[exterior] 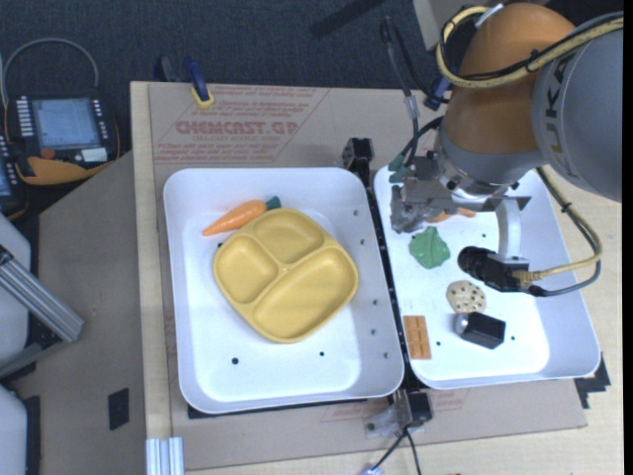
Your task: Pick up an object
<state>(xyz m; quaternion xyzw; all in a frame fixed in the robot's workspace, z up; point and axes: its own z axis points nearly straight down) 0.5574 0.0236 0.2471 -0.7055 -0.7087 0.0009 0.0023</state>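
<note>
Orange-banded wrist up top, gripper (413,216) just above green leafy piece (430,248), can't tell its state; probably light and floppy, best pinched mid-body.

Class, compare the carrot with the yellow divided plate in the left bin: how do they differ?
The carrot is orange, slim and tapered; the yellow divided plate is broad, rounded and three-sectioned. The carrot is far smaller, lying against the plate's upper-left rim. Both rest in the left bin.

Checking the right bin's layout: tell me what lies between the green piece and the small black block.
In the camera view, a tan speckled cookie lies between the green piece and the black block, all in the right bin.
</note>
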